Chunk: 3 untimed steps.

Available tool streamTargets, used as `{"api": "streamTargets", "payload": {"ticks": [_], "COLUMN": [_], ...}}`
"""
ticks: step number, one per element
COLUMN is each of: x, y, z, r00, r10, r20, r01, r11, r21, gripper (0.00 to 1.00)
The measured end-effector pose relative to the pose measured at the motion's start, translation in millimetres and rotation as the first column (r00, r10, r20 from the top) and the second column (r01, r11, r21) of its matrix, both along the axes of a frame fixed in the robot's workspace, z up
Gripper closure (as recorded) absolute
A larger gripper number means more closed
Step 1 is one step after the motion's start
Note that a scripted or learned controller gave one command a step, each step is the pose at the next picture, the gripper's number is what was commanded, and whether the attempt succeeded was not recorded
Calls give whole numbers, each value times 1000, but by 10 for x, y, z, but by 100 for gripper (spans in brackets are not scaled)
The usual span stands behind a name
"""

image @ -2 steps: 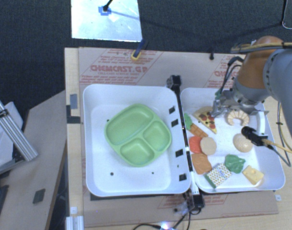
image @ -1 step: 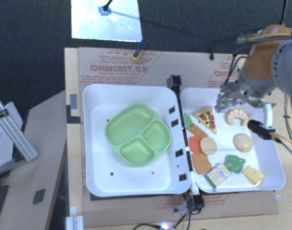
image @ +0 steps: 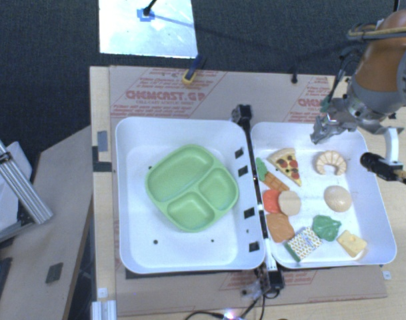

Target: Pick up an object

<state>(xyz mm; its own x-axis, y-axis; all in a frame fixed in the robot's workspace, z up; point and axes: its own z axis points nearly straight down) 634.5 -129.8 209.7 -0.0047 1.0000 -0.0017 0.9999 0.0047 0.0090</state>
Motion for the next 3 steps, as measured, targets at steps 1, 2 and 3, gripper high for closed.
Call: {"api": "streamTargets", "payload": {"ticks": [1, 2, 3], "x": [12, -166, -192], "y": [0, 550, 809], "z": [162, 61, 48], "r00": [1000, 1000, 1000], "r10": [0, 4, 3], "r20": [-5, -9, -8], "r01": [0, -4, -3], "r11": [1000, 1000, 1000], "r21": [1, 4, 3], "gripper": [100, 100, 100]}}
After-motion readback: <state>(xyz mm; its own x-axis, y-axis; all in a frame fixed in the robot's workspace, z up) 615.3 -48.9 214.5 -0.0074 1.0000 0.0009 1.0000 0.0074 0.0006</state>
